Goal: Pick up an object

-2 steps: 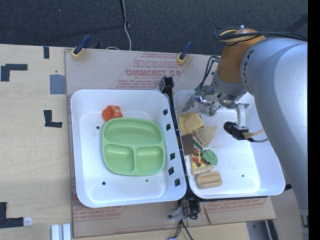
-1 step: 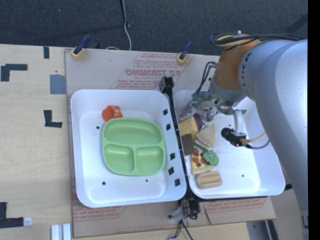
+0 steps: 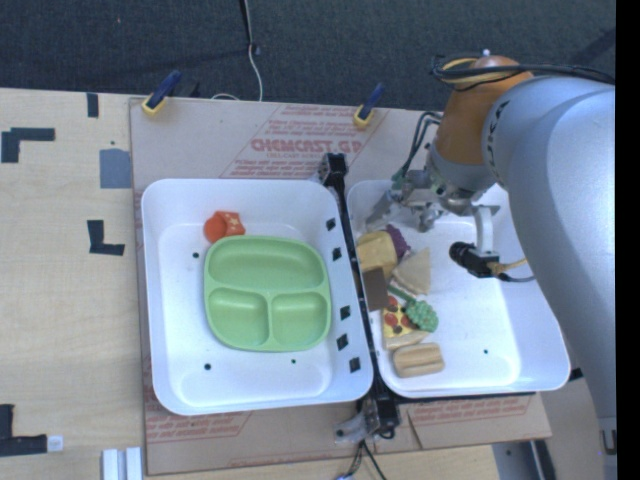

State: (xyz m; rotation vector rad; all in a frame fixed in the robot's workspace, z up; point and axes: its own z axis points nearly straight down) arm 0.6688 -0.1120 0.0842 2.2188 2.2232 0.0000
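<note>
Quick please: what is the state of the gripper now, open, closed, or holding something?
Gripper: cannot be told; it hangs over the right bin.

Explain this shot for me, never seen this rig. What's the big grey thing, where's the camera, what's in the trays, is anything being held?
The big grey thing is a robot arm with an orange band above its wrist; it reaches in from the right. Its gripper, the part that grasps, hangs over the far end of the right bin. It is too small and cluttered here to tell how the gripper stands or whether it holds anything.

There is one camera, fixed above the bench and looking down at a slant.

Two shallow white bins sit side by side on a cardboard sheet. The left bin holds a green divided plate and a small orange-red item just beyond it. The right bin holds a pile of toy food along its left wall, including a bread-roll-like piece at the near end.
</note>
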